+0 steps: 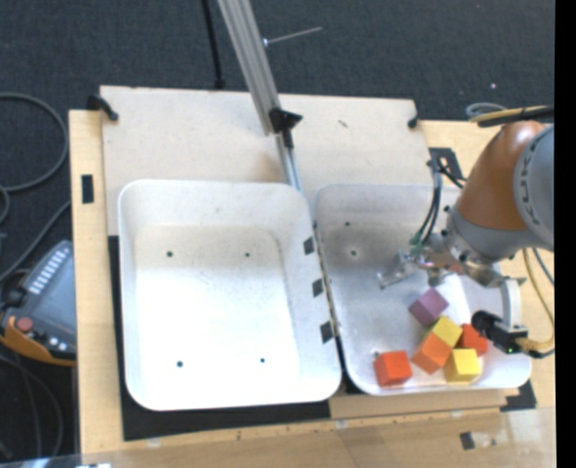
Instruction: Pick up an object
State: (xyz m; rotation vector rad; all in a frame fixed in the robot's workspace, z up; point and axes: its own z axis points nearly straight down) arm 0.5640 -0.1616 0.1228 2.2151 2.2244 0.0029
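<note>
The grey arm with its orange band reaches in from the right over the right-hand bin, and its hand hangs low over the middle of that bin; whether the hand is apart or together I cannot tell, since its metal parts are small and blurred against the white floor. Nothing can be seen held in it. The blocks lie together in the near right corner of the same bin: a purple block just below and to the right of the hand, a yellow block beside it, an orange block touching that one, a second yellow block at the bin's near wall, a red block partly hidden behind the yellow ones, and another orange-red block set slightly apart to the left. The left-hand bin sits beside it on the pale worktop, and a slanted metal pole rises from the worktop's far side.
</note>
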